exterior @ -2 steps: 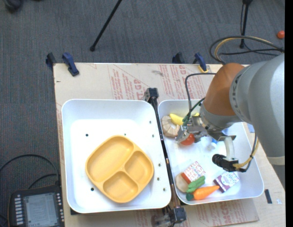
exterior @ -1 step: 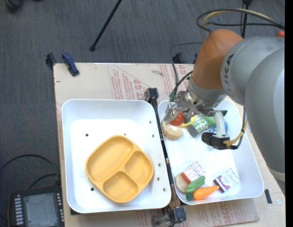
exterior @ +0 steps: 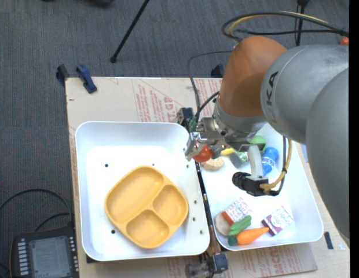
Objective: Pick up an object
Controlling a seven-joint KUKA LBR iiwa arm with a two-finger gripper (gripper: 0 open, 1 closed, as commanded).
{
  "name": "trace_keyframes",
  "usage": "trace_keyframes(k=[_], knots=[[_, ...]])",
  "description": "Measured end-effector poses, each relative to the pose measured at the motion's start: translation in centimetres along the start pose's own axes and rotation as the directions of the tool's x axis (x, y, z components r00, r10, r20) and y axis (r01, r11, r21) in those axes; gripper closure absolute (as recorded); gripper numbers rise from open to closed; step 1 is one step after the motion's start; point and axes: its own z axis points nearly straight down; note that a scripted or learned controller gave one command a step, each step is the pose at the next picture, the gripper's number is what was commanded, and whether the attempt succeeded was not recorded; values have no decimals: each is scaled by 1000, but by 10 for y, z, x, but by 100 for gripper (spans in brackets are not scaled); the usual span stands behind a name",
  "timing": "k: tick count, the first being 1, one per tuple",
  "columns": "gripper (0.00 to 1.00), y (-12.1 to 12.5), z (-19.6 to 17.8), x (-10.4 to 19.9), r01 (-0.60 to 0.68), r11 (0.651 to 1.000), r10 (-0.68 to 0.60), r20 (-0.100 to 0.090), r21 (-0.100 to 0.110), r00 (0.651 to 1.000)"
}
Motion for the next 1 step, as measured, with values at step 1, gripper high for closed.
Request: trace_keyframes(k=[1], knots=[[100,0,-10,0,6,1000,-6,0,1,1000]])
